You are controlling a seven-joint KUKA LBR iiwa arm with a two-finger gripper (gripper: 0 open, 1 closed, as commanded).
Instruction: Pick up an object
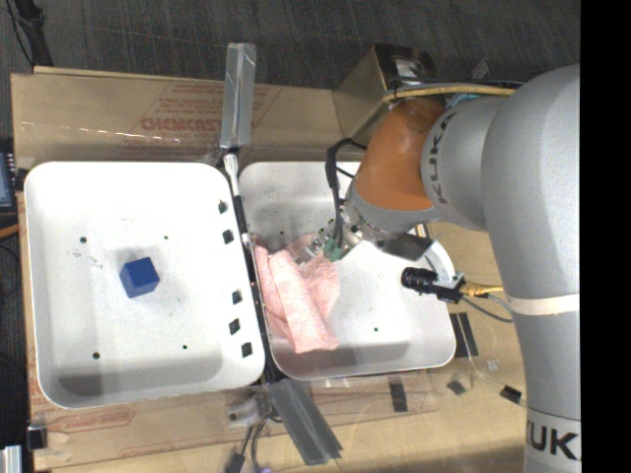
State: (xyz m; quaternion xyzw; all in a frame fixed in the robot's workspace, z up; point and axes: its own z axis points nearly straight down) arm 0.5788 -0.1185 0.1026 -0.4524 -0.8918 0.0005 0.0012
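Grey arm [493, 166] overhanging and hiding much of the right bin [434, 348]; left bin [59, 195] holding a blue cube [140, 276]; pink cloth [296, 299] lying by the right bin's left wall; gripper [330, 244] just above the cloth's top edge, closure indiscernible.

Two white bins side by side on flattened brown cardboard [118, 106]: left bin [59, 363], right bin [434, 348]. Grey metal strip [235, 101] stands along the divide between them, at the far side. Dark carpeted floor [197, 8] beyond the bench.
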